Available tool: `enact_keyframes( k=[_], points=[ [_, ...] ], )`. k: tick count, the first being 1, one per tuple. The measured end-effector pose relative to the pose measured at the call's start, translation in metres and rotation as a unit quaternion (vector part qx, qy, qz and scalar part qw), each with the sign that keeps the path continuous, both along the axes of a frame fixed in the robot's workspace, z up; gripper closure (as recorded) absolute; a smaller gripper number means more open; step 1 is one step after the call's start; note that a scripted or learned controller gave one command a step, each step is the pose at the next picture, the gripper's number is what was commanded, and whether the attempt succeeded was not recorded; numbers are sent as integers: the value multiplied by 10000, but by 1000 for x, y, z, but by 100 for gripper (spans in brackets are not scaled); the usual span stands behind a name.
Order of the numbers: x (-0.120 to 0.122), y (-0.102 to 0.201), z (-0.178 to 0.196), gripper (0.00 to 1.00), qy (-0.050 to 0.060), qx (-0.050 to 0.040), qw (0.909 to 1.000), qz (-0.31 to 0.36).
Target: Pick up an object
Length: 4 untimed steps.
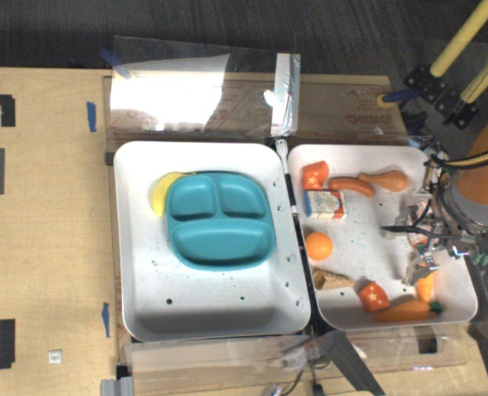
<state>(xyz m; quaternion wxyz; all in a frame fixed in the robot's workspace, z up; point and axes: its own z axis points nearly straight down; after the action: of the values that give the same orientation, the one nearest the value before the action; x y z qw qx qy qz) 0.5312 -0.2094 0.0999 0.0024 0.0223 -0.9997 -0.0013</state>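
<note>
The right bin (454,308) holds a scatter of small toy foods. At its 12 o'clock sits an orange-red pepper-like piece (314,174), with a small carton (325,205) bearing an orange and blue label just below it. Toward 1 o'clock lie a reddish sausage (353,186) and a tan drumstick-shaped piece (387,180), touching end to end. An orange ball (318,246) rests at 9 o'clock against the bin's left wall, and a brown wedge (333,280) lies at 7 o'clock. Near 6 o'clock a red tomato-like piece (373,296) touches a long carrot (407,310), and a small orange piece (425,288) sits just above the carrot's right end.

The gripper (421,254) hangs at 3 o'clock in this bin, above the small orange piece. It is a dark tangle of metal and wires, and whether its jaws are open or closed cannot be told; nothing can be made out in them. The arm's orange band (479,180) is cut off at the view's right edge.

The left bin (145,304) carries a teal divided plate (221,219) with 3 compartments, turned toward 12 o'clock. A yellow item (161,191) pokes out at the plate's 10 o'clock, mostly hidden beneath it, so its kind is unclear.
</note>
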Motion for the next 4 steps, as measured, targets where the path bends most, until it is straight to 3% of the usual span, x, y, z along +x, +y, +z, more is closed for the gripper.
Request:
enact_keyframes(
  k=[1,2,3,4],
  points=[
    [68,-3,-11,0,-79,-26,10000,41],
    [25,2,-11,0,-68,-19,9980,-626],
    [-5,14,-11,0,-74,-23,9974,-721],
    [-28,-15,-11,0,-78,-27,9991,-413]
  ],
)
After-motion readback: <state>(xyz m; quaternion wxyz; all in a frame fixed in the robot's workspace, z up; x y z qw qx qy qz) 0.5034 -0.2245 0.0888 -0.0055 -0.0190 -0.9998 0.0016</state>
